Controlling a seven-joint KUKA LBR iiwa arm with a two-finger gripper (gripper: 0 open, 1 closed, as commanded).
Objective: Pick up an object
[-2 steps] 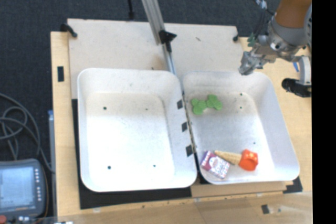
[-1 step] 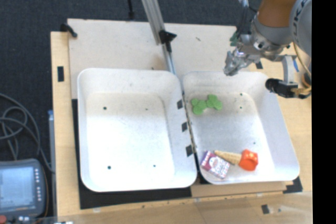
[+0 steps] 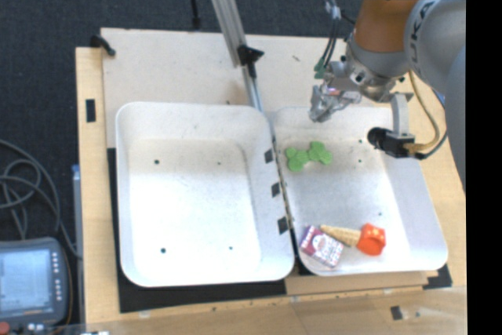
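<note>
Beside the right-hand shallow white bin [image 3: 408,200], its twin, the left-hand white bin [image 3: 196,192], is sitting untouched. Nothing is being carried yet, so the whole pick seems ahead. Inside the right bin, a green knobbly plastic toy [image 3: 307,157] is lying toward its far left part, while a small purple-and-white packet [image 3: 321,245], a tan cone [image 3: 342,233] and an orange-red block [image 3: 372,239] are resting along its near rim. Over that bin's far edge the grey two-finger gripper [image 3: 323,107] is hanging, pointing down; how wide it is parted I cannot tell.
</note>
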